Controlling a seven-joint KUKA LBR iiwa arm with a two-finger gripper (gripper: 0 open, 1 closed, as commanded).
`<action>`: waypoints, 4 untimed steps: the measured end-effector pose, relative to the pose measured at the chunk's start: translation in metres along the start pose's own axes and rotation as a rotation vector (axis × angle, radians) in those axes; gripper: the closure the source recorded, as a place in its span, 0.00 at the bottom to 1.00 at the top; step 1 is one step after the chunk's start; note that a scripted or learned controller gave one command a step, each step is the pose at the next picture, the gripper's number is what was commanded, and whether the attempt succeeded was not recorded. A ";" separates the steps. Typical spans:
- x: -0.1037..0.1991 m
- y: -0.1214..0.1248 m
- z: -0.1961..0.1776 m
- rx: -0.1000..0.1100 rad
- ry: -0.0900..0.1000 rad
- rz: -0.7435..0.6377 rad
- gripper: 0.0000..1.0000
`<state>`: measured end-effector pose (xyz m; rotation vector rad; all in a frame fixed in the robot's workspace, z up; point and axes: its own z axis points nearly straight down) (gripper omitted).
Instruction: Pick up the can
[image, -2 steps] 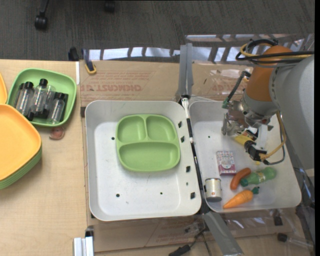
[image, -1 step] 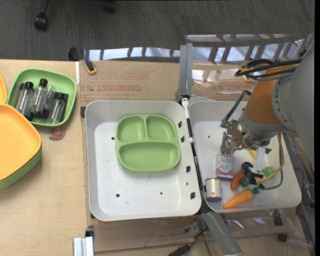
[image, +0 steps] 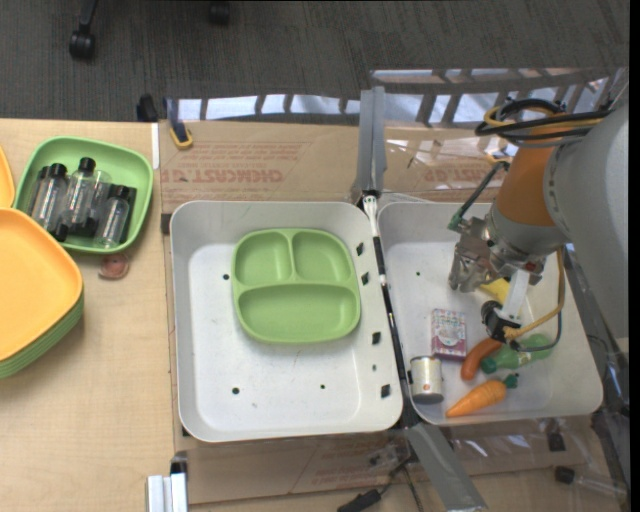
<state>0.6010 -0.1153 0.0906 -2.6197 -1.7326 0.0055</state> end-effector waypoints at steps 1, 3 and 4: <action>-0.007 -0.067 0.000 0.001 0.001 -0.081 1.00; -0.044 0.002 0.000 0.000 0.001 0.045 1.00; -0.023 -0.075 0.000 0.001 0.001 -0.059 1.00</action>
